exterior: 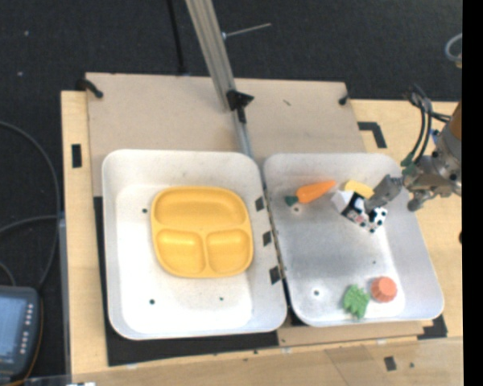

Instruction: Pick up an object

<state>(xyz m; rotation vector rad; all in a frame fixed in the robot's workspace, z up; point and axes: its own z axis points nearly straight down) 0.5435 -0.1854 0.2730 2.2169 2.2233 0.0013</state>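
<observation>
Bench (80, 215): light wood top with a tan board over its far part. Two shallow white bins sit directly on it, side by side, edges nearly touching. Left bin (129, 296) at 9 o'clock from bench centre; right bin (414, 280) at 3 o'clock. A slanted aluminium rail (212, 47) rises at 12 o'clock.

Colours in the two white bins

Left bin (129, 312) holds a yellow tray (201, 230). Right bin (410, 288) holds an orange carrot (315, 191), a yellow block (357, 188), a white toy with black spots (362, 212), a green piece (355, 300) and a red-orange piece (384, 289).
</observation>
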